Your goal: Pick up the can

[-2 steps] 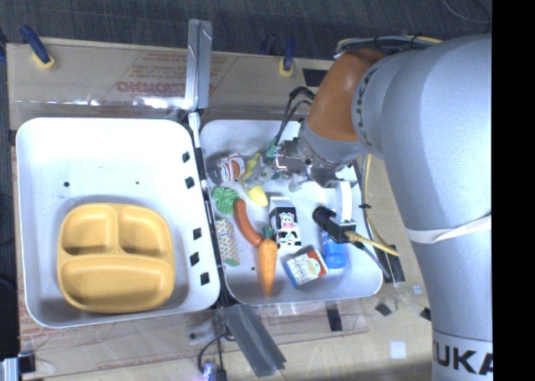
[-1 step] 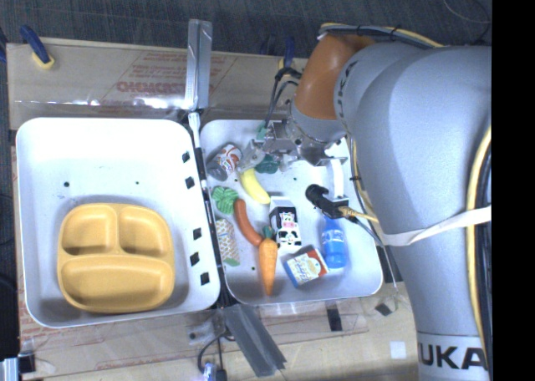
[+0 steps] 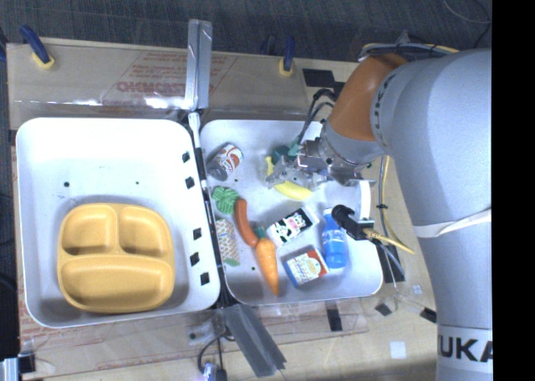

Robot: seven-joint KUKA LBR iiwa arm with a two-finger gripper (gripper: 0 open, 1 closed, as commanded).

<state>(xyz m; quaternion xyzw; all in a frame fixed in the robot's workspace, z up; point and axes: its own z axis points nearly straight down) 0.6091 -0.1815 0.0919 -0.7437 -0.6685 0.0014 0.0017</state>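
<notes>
My gripper (image 3: 294, 164) is hanging low over the upper middle of the right bin (image 3: 251, 283), right above a yellow banana-like piece (image 3: 292, 190) and a small teal-green item (image 3: 280, 154); can't tell from this angle what my gripper is doing or if anything is in it. The can (image 3: 224, 161) is lying tilted near the bin's upper left corner, close to the divider wall, apart from my gripper and to its left in the view. Below the can a green leafy toy (image 3: 224, 200) is sitting, with two carrots (image 3: 257, 246) running down from it toward the bin's lower edge. Beside them are a black-and-white carton (image 3: 290, 226), a small box with a blue rim (image 3: 305, 266) and a blue bottle (image 3: 334, 246), all crowded in the lower half. A black cable end (image 3: 351, 222) from my wrist is dangling over the bottle. My grey arm with the orange band (image 3: 359, 104) is covering the bin's right side. The left bin (image 3: 50, 145) is carrying a yellow divided tray (image 3: 117, 256). Both bins are resting on a wooden bench (image 3: 109, 66) with plastic sheeting, blue clamps (image 3: 35, 45) at the top edge, dark floor beyond.
</notes>
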